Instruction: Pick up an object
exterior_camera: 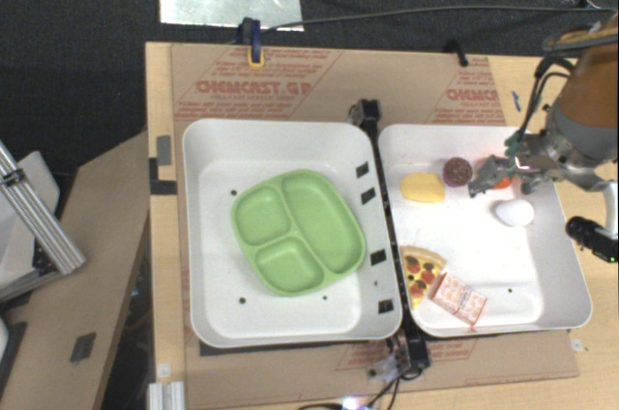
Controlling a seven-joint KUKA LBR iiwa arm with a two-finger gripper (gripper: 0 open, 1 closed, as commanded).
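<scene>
Presently the gripper [488, 176] is found low over the right bin [542, 302], reached in from the right, its dark tip pointing toward the bin's middle. Whether it is wide or narrow cannot be told at this slant, and nothing is seen held in it.

Nearest to it, a dark red ball [458, 171] lies just beside the tip, on the side away from the arm. A white egg-shaped piece [515, 213] lies near, below the tip and toward the front of the bin. A yellow lump [423, 188] rests beyond the ball, its long axis running across the bin.

Well apart, at the front, a pizza slice [422, 269] and a pink box [457, 299] are noted. A green divided plate [297, 231] occupies the left bin [208, 205].

The ball is judged the likeliest target, a short advance being required.
</scene>
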